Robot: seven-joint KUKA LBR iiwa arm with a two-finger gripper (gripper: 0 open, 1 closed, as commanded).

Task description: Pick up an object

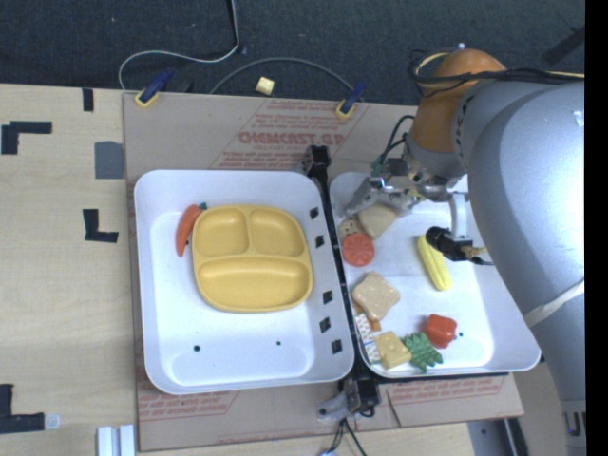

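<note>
**Arm low over the right bin**

Camera view: the gripper hangs at the right bin's far-left corner, just above a tan piece; whether its jaws are clenched, I cannot tell. Corn, tomato slice and bread lie nearby. The left bin holds a yellow tray.

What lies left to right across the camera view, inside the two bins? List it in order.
Carrot → yellow divided plate → red tomato slice → corn cob. The bread, cracker, broccoli and red pepper overlap these in left-right position, so they are left out.
</note>
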